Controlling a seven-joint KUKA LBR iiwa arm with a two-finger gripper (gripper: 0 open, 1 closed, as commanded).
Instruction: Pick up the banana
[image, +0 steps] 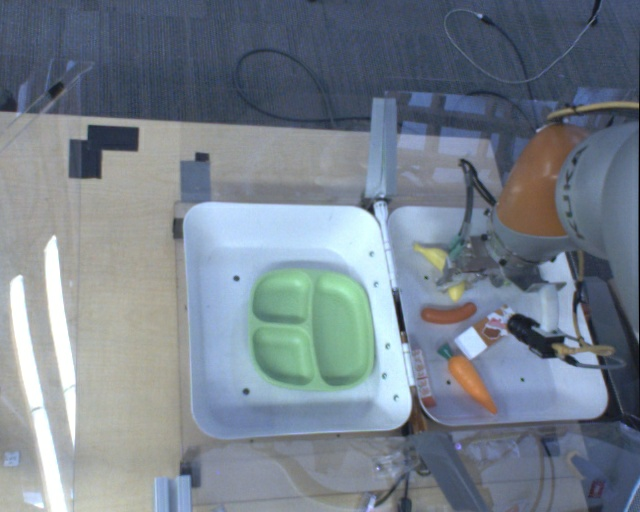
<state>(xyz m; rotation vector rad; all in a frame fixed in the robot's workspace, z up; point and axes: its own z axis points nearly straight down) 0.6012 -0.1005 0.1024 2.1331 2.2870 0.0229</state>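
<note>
The banana (437, 264) is seen in the right bin (590, 405), near the wall that this bin shares with the left bin (215, 400). It is yellow and bent, and one end is seen above the gripper (466, 268) while the other end pokes out just below it. The gripper is placed right on the banana's middle, so part of the fruit is hidden. How far apart the gripper's two parts are cannot be told, and a real hold on the banana cannot be told either. Just below the banana a sausage (449, 314) is laid, and lower still a carrot (470, 382) is found. A green tray (312, 328) is set in the left bin, well away from the banana. For the step to be done well, the banana should be squeezed across its middle, gently but firmly. The sausage should not be bumped. Then the banana should be lifted straight up, slowly.
</note>
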